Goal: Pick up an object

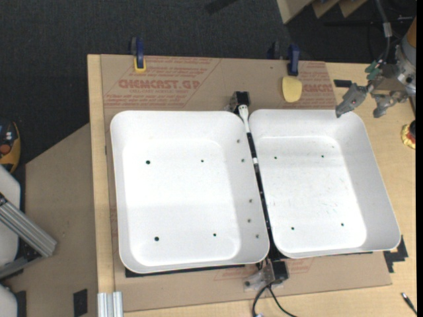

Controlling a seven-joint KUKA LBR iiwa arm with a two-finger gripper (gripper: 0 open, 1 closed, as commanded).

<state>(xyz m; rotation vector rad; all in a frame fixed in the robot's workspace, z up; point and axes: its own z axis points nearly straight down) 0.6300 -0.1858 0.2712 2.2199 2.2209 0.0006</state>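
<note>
The grey two-finger gripper (pixel 365 104) hangs spread wide and empty beyond the right shallow white plastic bin's (pixel 370 177) far-right corner. The small pale-yellow rounded object (pixel 291 88) lies outside on brown board (pixel 172 81); a descent here likely closes on nothing.

One cam, fixed above the bench (pixel 99 177), looking down at a slant. Far edge of the bench sits at top of frame, near edge at bottom. Both white bins fit whole: left bin (pixel 125 137), right bin (pixel 377 177). Set back enough to take in dark floor beyond and bench surrounds. Arm side is at frame right.
</note>
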